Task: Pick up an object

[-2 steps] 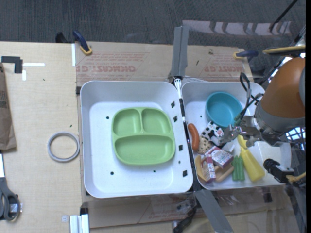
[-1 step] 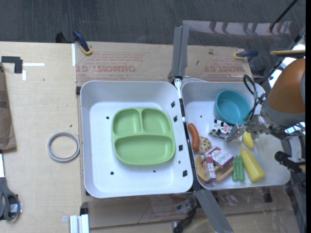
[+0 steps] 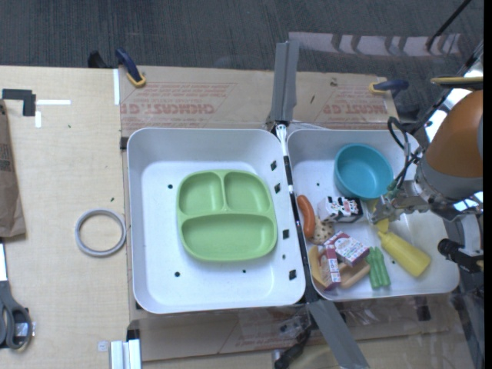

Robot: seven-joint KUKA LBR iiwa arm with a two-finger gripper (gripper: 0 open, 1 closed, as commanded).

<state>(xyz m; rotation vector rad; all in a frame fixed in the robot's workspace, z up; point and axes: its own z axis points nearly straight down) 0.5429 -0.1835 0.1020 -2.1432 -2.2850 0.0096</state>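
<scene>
The right bin [image 3: 307,156] holds several small items. A blue bowl [image 3: 363,171] sits at its back. In front of it lie a black-and-white carton [image 3: 340,208], a red sausage [image 3: 308,216], a red-and-white packet [image 3: 346,248], a green pod [image 3: 377,269] and a yellow bottle [image 3: 403,254]. My gripper [image 3: 382,212] hangs low in this bin, just right of the carton, at the bowl's front edge and above the bottle's tip. I see nothing clearly held by it. The left bin [image 3: 146,206] holds a green divided plate [image 3: 227,215].
On the bench to the left lie a grey tape ring [image 3: 101,231], a brown paper bag [image 3: 9,175] and scissors [image 3: 14,325]. Clamps [image 3: 131,66] hold the cardboard behind the bins. The arm's orange band [image 3: 461,141] overhangs the right bin's far right edge.
</scene>
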